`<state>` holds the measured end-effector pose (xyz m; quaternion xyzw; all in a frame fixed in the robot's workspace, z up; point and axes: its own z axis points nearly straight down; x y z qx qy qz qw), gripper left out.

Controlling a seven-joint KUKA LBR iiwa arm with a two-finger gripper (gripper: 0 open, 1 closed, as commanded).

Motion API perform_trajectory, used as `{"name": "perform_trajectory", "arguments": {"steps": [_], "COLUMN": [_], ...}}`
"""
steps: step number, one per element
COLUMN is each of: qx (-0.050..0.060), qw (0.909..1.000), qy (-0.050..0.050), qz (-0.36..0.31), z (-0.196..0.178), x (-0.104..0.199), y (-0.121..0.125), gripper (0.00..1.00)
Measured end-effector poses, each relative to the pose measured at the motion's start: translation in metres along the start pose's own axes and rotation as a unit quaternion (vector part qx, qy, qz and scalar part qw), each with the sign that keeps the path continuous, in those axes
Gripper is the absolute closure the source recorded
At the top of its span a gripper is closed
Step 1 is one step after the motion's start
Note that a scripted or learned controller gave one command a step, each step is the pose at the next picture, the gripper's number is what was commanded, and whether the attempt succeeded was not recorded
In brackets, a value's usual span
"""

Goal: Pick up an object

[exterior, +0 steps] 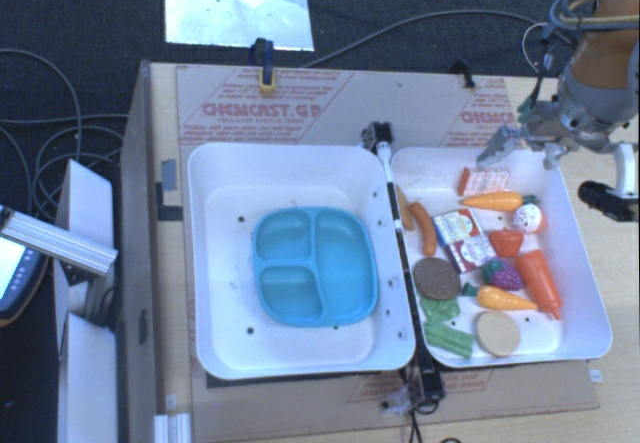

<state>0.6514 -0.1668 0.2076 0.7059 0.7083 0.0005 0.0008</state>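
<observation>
Below the gripper (524,142), whose opening I cannot tell, an orange carrot (492,200) is lying among toy food; brown cardboard is covering the surface (300,101).

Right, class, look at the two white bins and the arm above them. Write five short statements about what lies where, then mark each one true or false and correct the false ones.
1. The blue divided tray lies in the left bin. True.
2. The toy food is piled in the left bin. False: it lies in the right bin.
3. The gripper hangs over the far edge of the right bin. True.
4. The purple grapes lie in one of the tray's compartments. False: they lie in the right bin, among the carrots.
5. The round brown cookie lies near the divider between the bins. True.
</observation>
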Motion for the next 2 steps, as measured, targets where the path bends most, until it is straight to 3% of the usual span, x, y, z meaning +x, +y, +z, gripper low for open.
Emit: {"name": "perform_trajectory", "arguments": {"steps": [1, 2], "qx": [0.006, 0.006], "qw": [1.0000, 1.0000], "qy": [0.000, -0.002], "qz": [0.002, 0.000], "z": [0.121, 0.109], "x": [0.022, 0.019], "y": [0.015, 0.015], "gripper": [0.00, 1.00]}}
